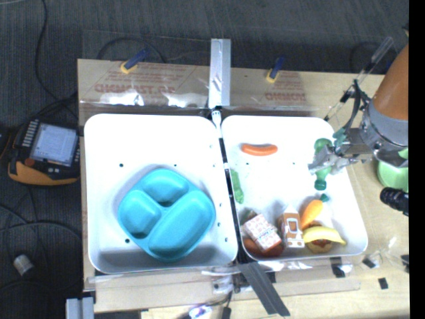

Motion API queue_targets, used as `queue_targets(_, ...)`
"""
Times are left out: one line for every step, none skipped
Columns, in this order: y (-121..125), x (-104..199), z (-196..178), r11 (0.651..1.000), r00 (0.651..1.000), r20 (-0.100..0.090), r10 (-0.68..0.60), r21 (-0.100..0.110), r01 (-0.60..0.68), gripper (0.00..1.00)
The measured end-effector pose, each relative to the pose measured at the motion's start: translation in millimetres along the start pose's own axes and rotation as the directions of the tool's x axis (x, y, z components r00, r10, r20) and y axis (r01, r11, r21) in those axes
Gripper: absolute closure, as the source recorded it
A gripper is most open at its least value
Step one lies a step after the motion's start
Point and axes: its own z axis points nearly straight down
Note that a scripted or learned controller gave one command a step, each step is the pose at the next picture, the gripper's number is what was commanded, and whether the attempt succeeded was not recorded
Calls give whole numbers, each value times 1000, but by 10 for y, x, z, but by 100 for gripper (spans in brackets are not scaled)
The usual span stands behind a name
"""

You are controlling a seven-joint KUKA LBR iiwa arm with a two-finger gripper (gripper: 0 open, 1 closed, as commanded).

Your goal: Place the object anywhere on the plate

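A blue plate (166,212) with three compartments lies in the left bin (106,138). My gripper (327,159) hangs over the right side of the right bin (279,178), above and apart from the food items. Small green pieces (323,144) show at the gripper, and I cannot tell what they are. An orange sausage (259,149) lies at the back of the right bin. A green vegetable (237,186) lies along its left wall. At the front sit a small carton (261,233), a brown box (291,228), an orange fruit (311,212) and a banana (324,236).
A metal divider bar (220,72) stands between the bins at the back. A handheld device (46,150) lies off the bench to the left. A green object (393,170) rests right of the right bin. Cables run at the arm's side.
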Motion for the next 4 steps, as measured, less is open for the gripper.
queue_targets(54, 73, -151, 978, 978, -1, -207, -2, 207, 100)
queue_targets(-30, 652, 953, 954, 954, -5, -301, -1, 301, 100)
queue_targets(553, 1535, 948, 955, 955, -3, -298, 0, 298, 100)
queue_targets(554, 1535, 946, 955, 955, -3, -298, 0, 298, 0)
